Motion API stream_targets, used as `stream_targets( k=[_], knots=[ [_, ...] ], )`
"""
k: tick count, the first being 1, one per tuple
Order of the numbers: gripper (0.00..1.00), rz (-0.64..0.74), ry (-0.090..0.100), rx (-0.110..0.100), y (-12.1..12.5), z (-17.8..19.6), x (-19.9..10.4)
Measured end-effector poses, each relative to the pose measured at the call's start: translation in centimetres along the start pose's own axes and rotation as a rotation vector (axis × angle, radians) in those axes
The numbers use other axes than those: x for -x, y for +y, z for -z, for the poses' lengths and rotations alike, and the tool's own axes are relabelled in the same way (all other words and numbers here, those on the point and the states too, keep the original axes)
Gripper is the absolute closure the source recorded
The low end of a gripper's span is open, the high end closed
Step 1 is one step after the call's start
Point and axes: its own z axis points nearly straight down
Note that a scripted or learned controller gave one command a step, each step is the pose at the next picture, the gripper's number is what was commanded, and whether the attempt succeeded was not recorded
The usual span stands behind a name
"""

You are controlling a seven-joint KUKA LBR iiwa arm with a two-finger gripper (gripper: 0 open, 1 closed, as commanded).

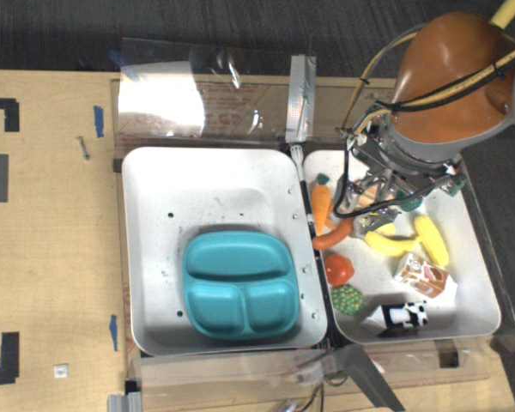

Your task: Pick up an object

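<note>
Claw (pixel 379 206) low over toy food in right bin (pixel 472 303), grip unclear, blue tray (pixel 239 283) in left bin (pixel 154 187), no readable writing

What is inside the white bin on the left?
The left white bin holds one thing: a teal plastic tray with three compartments, lying flat near the front. Bare bin floor shows behind it. Whatever is under the tray is covered.

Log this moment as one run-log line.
arm: over right bin | gripper: above carrot, bananas | grasp: none seen | left bin: teal tray
</note>
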Motion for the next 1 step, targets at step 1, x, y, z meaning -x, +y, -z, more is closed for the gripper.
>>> stream_targets(
  k=[1],
  knots=[
    [1.0,-0.001,-0.01,-0.007,-0.09,1.31,0.28]
  ],
)
